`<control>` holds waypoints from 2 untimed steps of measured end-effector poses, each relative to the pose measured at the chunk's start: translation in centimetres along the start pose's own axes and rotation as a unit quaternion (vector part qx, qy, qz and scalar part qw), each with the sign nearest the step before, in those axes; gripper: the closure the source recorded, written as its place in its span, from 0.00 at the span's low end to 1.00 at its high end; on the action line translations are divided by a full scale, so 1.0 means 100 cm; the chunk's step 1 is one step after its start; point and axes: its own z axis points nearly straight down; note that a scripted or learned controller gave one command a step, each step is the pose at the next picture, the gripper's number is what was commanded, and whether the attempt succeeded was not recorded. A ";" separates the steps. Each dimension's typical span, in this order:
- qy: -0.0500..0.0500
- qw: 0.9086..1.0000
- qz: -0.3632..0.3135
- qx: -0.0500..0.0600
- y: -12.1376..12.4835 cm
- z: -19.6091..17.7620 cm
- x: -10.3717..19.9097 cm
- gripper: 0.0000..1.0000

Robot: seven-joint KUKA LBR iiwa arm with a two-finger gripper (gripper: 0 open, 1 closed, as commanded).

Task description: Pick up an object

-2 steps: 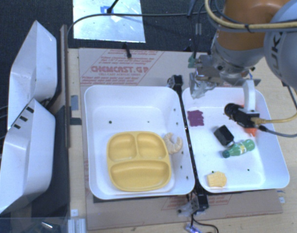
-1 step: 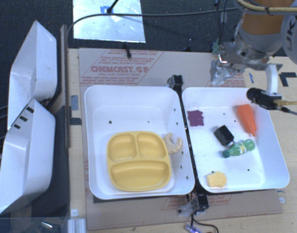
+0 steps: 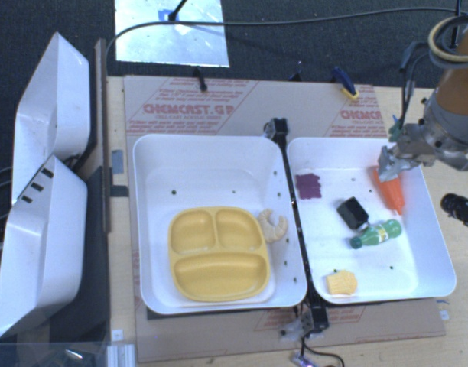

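Carrot [image 3: 392, 193], a small orange toy, lay at the right bin's [image 3: 440, 270] two o'clock edge, directly under the gripper [image 3: 390, 171]. It looked light, rigid and smooth; mid-body seemed the best hold. Whether the jaws gripped it, I could not tell.

Off to my side
Two spare white tubs [image 3: 47, 228] sit at left; a shiny metal sheet [image 3: 169, 21] lies beyond the printed board [image 3: 219, 105].
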 end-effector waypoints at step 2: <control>0.000 1.000 -0.001 -0.006 -0.076 -0.174 -0.006 1.00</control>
